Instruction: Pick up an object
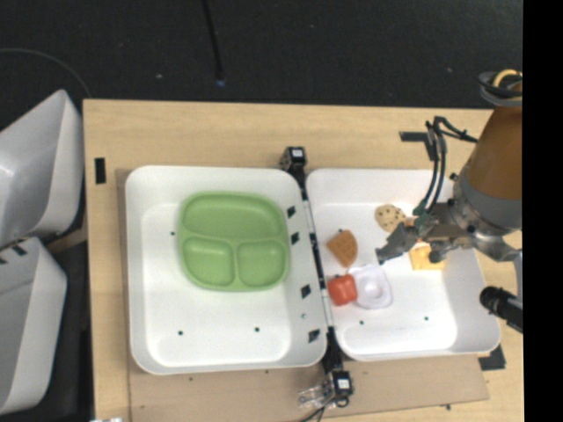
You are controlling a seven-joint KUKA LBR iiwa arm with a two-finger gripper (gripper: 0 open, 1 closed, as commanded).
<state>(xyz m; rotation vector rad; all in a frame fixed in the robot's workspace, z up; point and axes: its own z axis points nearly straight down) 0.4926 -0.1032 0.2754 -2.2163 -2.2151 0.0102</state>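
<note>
Gripper [406,238] hangs low over the right bin [440,337], reaching in from the right, just beside the yellow piece [423,258] and below the speckled cookie [388,215]. You can't tell from this slant whether it is spread or closed; dark linkage hides the tips, and nothing is visibly held. Nearest candidates for the pick are the yellow piece and the cookie, both in the right bin's upper middle. You'll do best, I judge, to commit to one target: centre over it squarely, come straight down, and keep clear of its neighbour so a finger doesn't land on both. The yellow piece sits partly under the wrist, so check its edges before closing. The brown pastry-like item [343,247] lies apart nearer the divider, an easier, less crowded choice. Count: two white bins; left bin [149,341] bears one green divided plate [235,240] with three compartments. Right bin: one cookie, one yellow piece, one brown item, one red object [341,290], one clear small cup [373,290] touching the red one. Five loose things in all.
</note>
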